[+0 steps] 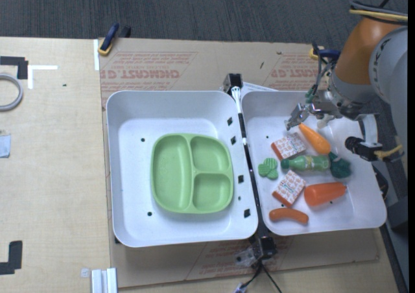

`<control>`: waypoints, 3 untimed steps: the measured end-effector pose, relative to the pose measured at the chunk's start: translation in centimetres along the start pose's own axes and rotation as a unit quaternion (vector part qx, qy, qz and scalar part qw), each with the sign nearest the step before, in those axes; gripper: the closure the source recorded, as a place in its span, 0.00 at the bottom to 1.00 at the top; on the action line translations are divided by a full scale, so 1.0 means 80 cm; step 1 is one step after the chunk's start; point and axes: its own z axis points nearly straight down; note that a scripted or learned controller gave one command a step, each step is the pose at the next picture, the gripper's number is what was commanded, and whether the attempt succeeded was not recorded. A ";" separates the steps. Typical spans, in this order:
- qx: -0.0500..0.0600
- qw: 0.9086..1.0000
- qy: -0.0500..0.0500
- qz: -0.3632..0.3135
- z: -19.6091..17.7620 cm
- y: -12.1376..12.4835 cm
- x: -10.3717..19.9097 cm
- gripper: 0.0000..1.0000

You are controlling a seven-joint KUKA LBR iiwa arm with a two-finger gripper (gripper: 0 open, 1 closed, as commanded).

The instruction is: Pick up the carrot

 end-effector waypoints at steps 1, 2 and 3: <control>0.000 1.000 -0.001 -0.001 -0.012 0.000 0.000 1.00; 0.000 1.000 -0.001 -0.001 -0.012 0.000 0.000 0.00; -0.001 1.000 -0.001 -0.001 -0.025 0.001 -0.001 1.00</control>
